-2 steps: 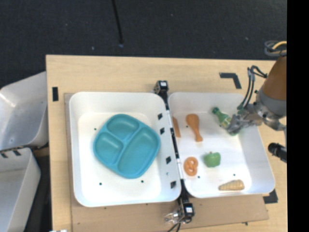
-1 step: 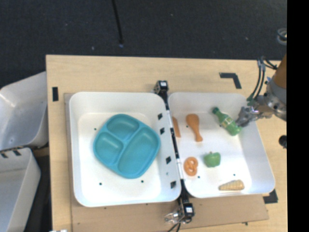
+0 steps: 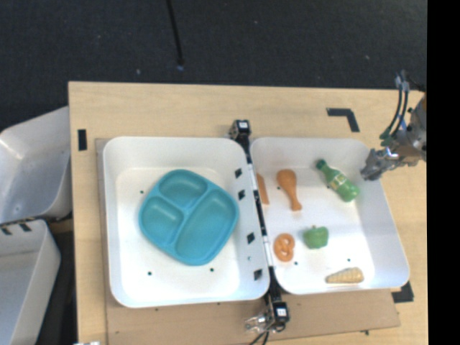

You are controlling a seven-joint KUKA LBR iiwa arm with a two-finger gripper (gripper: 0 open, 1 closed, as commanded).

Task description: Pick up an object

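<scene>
The right bin (image 3: 377, 225) holds several toy foods: a green bottle (image 3: 338, 180) at the back, an orange drumstick (image 3: 290, 187), a thin orange strip (image 3: 261, 190) by the divider, a green pepper (image 3: 315, 236), an orange pretzel (image 3: 284, 247) and a tan cone (image 3: 344, 276) near the front. My gripper (image 3: 374, 165) hangs at the right bin's far right rim, just right of the green bottle and apart from it. Nothing shows between its fingers.
The left bin (image 3: 126, 279) holds a blue sectioned plate (image 3: 188, 216). A black clip (image 3: 239, 129) sits at the back of the divider and another (image 3: 277, 310) at the front. White containers (image 3: 32, 171) stand left of the bench.
</scene>
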